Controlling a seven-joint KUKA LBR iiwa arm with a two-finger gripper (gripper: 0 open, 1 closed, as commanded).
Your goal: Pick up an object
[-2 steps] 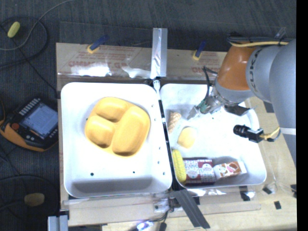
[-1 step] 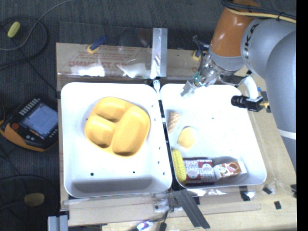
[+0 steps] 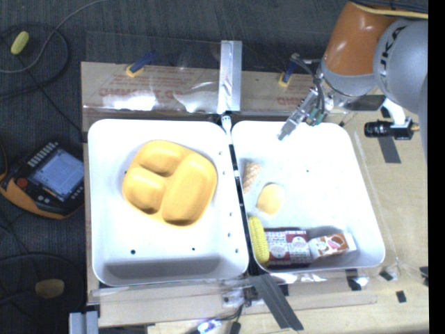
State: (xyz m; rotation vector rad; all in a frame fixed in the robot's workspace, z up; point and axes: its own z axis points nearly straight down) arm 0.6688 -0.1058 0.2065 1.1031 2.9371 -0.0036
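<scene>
End effector (image 3: pixel 290 127) poised over the right bin's (image 3: pixel 361 186) upper edge.
Its grip state we cannot tell; we should descend squarely onto the yellow lemon (image 3: pixel 270 199) mid-bin.

I see open floor across the upper and right parts of the right bin (image 3: pixel 348 186). Its lower left is crowded: corn (image 3: pixel 258 239) against the divider, a packet (image 3: pixel 306 246) along the near wall, a bun (image 3: pixel 270 199) above them. A yellow mould (image 3: pixel 169 181) fills the left bin's (image 3: pixel 111 256) middle.
</scene>
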